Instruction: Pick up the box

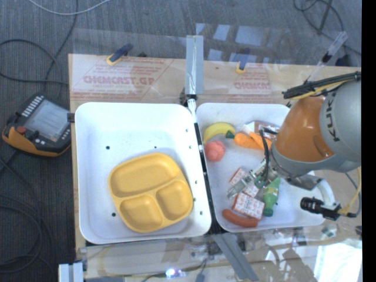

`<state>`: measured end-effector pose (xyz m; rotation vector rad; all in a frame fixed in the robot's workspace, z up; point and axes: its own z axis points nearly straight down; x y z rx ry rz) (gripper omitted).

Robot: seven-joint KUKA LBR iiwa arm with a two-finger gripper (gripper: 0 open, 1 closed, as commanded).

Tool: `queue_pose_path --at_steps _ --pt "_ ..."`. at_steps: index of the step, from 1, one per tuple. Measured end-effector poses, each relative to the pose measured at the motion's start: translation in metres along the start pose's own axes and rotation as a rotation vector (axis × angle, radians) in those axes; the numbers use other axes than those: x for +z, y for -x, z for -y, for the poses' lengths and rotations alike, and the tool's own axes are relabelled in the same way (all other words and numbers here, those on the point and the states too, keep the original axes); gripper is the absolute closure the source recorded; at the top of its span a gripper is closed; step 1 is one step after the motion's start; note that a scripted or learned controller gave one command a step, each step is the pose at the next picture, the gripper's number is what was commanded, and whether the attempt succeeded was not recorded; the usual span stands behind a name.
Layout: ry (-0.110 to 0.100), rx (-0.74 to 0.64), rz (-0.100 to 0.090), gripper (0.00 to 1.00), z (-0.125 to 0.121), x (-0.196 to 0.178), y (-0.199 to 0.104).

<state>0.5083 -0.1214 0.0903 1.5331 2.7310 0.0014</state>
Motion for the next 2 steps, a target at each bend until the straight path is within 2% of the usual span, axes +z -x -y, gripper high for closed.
queue_pose_path --at_steps 1,2 --pt "0.014 0.0 0.005 1.0 -0.005 -0.012 0.001" --pt "-0.005 -0.016 -0.007 1.0 -0.08 -0.093 -0.01"
